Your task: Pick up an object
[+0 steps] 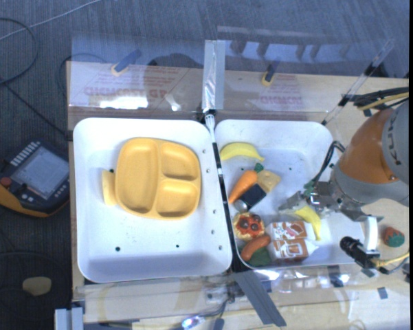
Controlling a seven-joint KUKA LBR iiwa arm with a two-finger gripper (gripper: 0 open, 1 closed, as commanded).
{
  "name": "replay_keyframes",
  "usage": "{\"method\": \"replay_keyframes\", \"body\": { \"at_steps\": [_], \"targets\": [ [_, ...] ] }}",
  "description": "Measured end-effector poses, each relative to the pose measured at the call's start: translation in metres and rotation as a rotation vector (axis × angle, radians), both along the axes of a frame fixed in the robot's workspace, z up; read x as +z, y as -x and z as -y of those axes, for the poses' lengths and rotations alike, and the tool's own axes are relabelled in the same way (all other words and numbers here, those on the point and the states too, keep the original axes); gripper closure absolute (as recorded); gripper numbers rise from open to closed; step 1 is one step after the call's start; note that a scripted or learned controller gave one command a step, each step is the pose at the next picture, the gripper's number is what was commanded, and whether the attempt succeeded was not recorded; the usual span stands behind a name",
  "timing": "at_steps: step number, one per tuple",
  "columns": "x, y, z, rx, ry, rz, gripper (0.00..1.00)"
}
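The grey arm's jaws point(308, 205) are reaching into the right white bin point(295, 133), closing around a small yellow banana-shaped toy point(309, 220) beside the red-and-white food packet point(288, 239). A yellow divided plastic tray point(157, 177) is sitting in the left white bin point(89, 253).

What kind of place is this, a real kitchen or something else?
Probably a robotics lab bench, not a kitchen. Two white bins sit side by side, the right one holds toy food such as a banana and a carrot, and a control pendant lies on the carpet.
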State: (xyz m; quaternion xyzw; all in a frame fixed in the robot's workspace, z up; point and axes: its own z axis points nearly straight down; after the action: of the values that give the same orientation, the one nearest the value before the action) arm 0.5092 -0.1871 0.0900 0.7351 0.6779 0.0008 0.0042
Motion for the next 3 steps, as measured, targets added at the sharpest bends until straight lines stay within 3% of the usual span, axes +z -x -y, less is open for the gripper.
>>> {"method": "replay_keyframes", "body": {
  "at_steps": [1,2,3],
  "targets": [
    [0.010,-0.002,-0.001,0.001,-0.001,0.004,1.00],
    [0.102,-0.025,-0.045,-0.032,-0.003,-0.010,1.00],
    [0.098,0.026,0.011,0.037,-0.003,-0.010,1.00]
  ]
}}
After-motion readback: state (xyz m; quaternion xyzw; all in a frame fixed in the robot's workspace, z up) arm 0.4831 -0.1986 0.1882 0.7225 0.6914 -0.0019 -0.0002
